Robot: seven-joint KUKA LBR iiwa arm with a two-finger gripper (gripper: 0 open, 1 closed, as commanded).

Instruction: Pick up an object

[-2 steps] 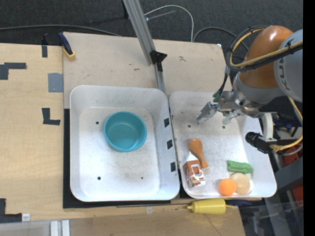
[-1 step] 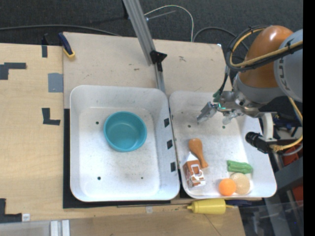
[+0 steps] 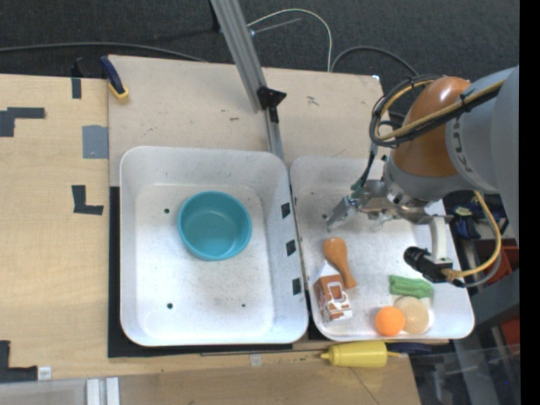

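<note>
Along the bottom edge of the frame, a yellow bottle [image 3: 358, 354] lies on its side on the surface [image 3: 51, 226], just outside the right bin [image 3: 319, 175]. Just above it, in that bin's lower part, lie an orange ball [image 3: 389, 321], touching a pale round object [image 3: 414, 314], and a green object [image 3: 411, 287] above them. Left of these stand a small brown-and-white box [image 3: 332, 299] and, touching its top, a tan drumstick-shaped toy [image 3: 339, 260].

Mid-frame, the left bin [image 3: 143, 175] carries a teal bowl [image 3: 214, 225] near its centre.

Higher in the right bin, my gripper [image 3: 337, 215] hangs over bare bin floor, up and left of the drumstick and apart from it. My jaws look spread and released, with nothing between them, though the angle makes this a judgement.

No object is yet chosen; the drumstick lies nearest. I judge it light, stiff plastic and somewhat slippery. Its narrow neck, between the round head and the wider body, offers the best hold, with my jaws closing across it. The box beside it looks light and flat-sided but crowds that grasp. The ball would likely roll away under a poor pinch.

Toward the top of the frame, a grey metal post [image 3: 240, 40] slants across the surface.
</note>
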